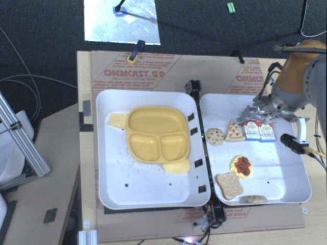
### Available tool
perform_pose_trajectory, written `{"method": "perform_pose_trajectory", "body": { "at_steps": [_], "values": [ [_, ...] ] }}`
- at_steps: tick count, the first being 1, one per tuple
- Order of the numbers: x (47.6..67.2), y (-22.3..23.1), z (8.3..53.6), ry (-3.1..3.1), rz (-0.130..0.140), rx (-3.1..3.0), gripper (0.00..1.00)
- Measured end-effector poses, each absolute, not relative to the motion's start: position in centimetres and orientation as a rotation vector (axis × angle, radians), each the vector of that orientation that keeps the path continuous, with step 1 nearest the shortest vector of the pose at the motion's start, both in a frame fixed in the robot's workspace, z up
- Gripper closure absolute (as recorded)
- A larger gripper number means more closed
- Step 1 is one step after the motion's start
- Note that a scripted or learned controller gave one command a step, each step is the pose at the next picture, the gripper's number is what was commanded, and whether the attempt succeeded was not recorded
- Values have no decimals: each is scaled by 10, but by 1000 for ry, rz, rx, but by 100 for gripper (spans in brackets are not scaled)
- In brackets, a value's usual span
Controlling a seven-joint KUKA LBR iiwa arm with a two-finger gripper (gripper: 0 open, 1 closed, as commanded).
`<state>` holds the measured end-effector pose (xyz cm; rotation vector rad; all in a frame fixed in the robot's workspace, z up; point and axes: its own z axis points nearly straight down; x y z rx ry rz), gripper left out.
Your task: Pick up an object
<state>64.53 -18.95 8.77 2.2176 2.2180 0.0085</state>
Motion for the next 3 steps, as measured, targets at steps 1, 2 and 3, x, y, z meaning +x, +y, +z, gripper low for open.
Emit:
{"method": "perform_pose_trajectory", "body": {
  "at_steps": [1,2,3],
  "values": [
    [570,-144,93,2208,16,2202,0],
    [664,-183,87,2218,10,2206,0],
    [630,-203,99,2219,0,2220,0]
  ]
}}
